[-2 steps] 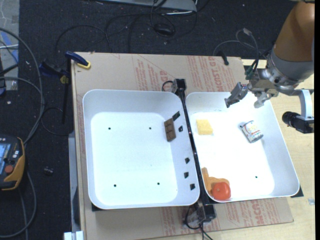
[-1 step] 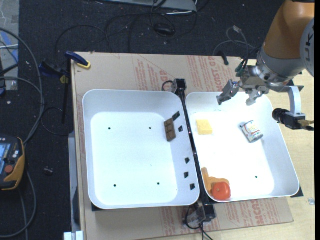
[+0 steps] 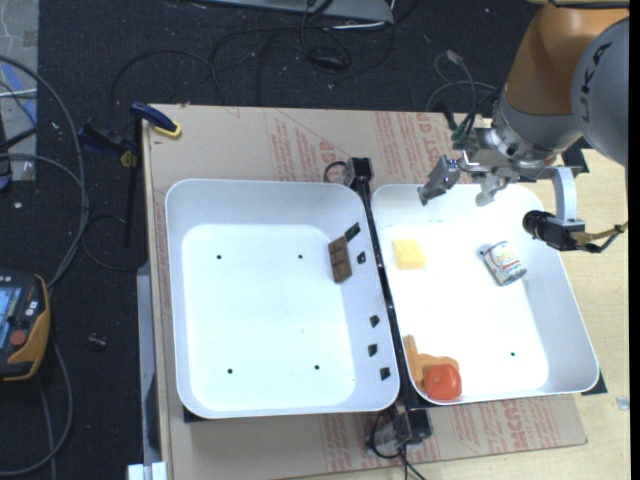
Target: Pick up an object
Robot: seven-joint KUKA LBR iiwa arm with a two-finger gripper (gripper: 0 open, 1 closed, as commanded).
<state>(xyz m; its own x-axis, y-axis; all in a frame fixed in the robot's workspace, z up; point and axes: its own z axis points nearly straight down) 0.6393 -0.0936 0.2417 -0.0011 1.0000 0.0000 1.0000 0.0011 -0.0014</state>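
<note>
Camera view, looking down at a slant: two shallow white bins sit side by side on the table [image 3: 250, 138]. The arm [image 3: 565, 58] comes in from 2 o'clock, and its hand [image 3: 462, 186] hangs over the far edge of the right bin [image 3: 570, 308], toward that bin's 11 o'clock corner. Its two fingers stand spread apart with nothing between them, so the hand is open and holds nothing.

Inside the right bin, a yellow block [image 3: 408, 254] lies at about 10 o'clock of the bin's middle, just beneath the hand's reach. A small silver can [image 3: 503, 263] lies tilted at about 2 o'clock. An orange-red toy [image 3: 436, 373] rests in the 7 o'clock corner, against the wall.

The left bin [image 3: 190, 268] holds a brown bar [image 3: 340, 260] at its 3 o'clock side, near the divider.
</note>
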